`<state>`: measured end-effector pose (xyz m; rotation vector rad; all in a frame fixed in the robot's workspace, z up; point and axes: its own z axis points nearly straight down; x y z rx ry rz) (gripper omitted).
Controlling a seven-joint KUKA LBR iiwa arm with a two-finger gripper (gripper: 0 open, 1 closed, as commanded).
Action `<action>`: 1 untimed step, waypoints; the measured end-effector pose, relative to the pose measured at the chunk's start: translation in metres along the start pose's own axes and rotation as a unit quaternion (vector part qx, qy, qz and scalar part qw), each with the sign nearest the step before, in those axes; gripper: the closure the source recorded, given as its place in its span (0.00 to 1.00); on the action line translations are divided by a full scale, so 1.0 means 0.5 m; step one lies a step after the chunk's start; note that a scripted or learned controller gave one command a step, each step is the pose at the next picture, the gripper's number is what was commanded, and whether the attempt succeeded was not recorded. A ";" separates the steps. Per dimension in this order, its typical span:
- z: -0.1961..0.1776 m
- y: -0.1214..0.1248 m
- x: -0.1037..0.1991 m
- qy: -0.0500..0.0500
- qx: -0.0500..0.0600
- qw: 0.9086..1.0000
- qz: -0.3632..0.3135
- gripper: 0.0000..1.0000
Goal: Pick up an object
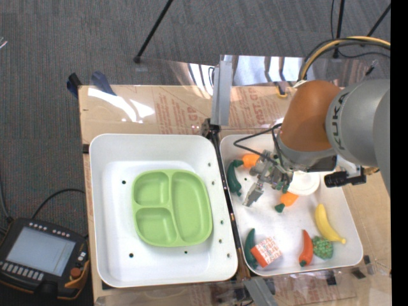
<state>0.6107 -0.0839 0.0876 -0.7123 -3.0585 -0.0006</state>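
Frankly, my jaws (253, 195) hung spread and empty over the right bin (354, 234), the carrot (288, 200) at three o'clock and the cucumber (234, 177) at ten, so closing there risked catching nothing.

Two white bins (102, 171); one green divided plate (172, 207); one banana (326, 222); two carrots (288, 200).

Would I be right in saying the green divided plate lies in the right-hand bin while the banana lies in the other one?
Not quite: the camera view shows the green divided plate in the left-hand bin, and the banana lies in the other one, the right-hand bin.
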 end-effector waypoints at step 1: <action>0.002 -0.125 0.148 0.001 0.000 1.000 -0.024 0.00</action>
